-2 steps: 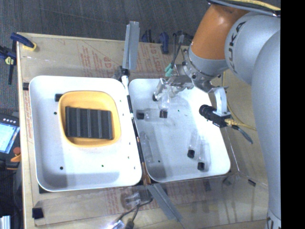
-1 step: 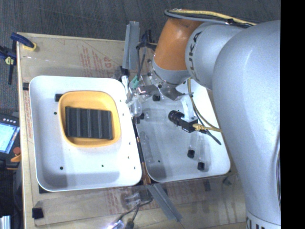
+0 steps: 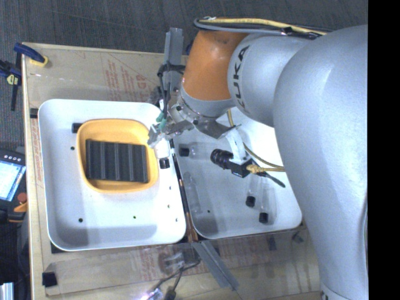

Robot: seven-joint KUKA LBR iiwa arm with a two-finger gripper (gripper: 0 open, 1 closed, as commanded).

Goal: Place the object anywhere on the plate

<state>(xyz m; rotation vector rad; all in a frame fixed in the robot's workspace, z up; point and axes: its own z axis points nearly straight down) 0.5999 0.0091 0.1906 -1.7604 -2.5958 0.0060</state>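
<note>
Grey arm (image 3: 300, 105) overhangs right bin (image 3: 281, 220); yellow plate (image 3: 94, 133) lies left.

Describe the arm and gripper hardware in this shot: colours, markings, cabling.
Grey, rounded KUKA arm with a glossy orange band above the wrist and dark KUKA lettering beside it. A yellow cable runs over its top. The gripper is a small metal assembly with a teal-green part near its tip.

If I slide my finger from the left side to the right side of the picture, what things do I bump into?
Blue clamp → left white bin → yellow plate → gripper → right white bin → grey arm.
</note>
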